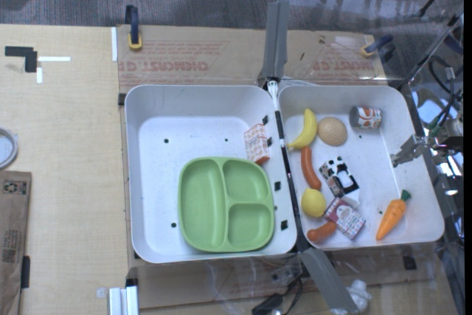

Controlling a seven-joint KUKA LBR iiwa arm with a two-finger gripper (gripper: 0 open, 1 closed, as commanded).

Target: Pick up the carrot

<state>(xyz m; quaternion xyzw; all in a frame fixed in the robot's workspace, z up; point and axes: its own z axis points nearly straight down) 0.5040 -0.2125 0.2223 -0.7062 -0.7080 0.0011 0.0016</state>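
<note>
Orange with a small green top, the carrot (391, 216) lies in the near right corner of the right bin (413, 241), close beside the bin's right wall and apart from the other items. Its long axis runs at a slant: the green end points up and to the right, toward the wall, and the narrow tip points down and to the left, toward the bin's near edge. My gripper (405, 153) sits at the right rim of the same bin, a grey metal shape poking in from the edge of the view, so the carrot lies nearer the camera than I am and slightly further into the bin. I judge the coming move to be a short travel toward the near edge, with my wrist turned so I close across the carrot's narrow width rather than along its length. Whether my gripper is open or closed I cannot tell; it is small here and merges with cables and glare behind it. Most of my arm is cut off by the view's right side. The nearest neighbour is a small red and white packet (344, 217), to the carrot's left with bare white floor between them. The left bin (147, 158) holds a green divided plate (227, 204).
</note>
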